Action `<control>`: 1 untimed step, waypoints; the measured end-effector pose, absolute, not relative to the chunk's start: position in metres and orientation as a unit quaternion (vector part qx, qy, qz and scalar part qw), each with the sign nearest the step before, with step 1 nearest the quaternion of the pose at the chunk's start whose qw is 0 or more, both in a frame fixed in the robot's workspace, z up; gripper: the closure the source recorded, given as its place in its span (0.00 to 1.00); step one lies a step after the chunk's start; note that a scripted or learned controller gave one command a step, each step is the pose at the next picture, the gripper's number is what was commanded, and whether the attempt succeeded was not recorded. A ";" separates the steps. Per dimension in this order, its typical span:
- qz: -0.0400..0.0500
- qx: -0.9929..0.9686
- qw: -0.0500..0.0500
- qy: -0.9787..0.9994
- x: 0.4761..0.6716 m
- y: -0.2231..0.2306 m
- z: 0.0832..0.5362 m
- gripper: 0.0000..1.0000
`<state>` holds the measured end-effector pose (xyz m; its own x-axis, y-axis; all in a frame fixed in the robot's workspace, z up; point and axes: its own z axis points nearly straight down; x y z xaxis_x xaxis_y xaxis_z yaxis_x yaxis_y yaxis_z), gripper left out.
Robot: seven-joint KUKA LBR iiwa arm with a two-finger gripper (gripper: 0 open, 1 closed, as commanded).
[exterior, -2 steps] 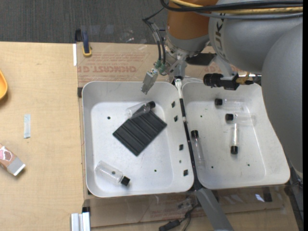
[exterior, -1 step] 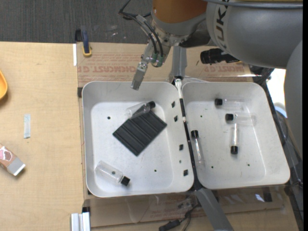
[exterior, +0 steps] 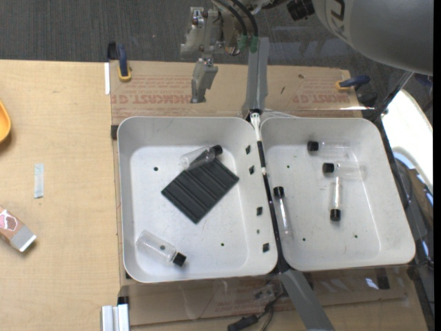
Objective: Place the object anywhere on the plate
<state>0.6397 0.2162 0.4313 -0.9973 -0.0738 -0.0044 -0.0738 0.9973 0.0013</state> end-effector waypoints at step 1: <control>0.001 -0.247 0.001 0.969 0.641 0.228 0.370 0.00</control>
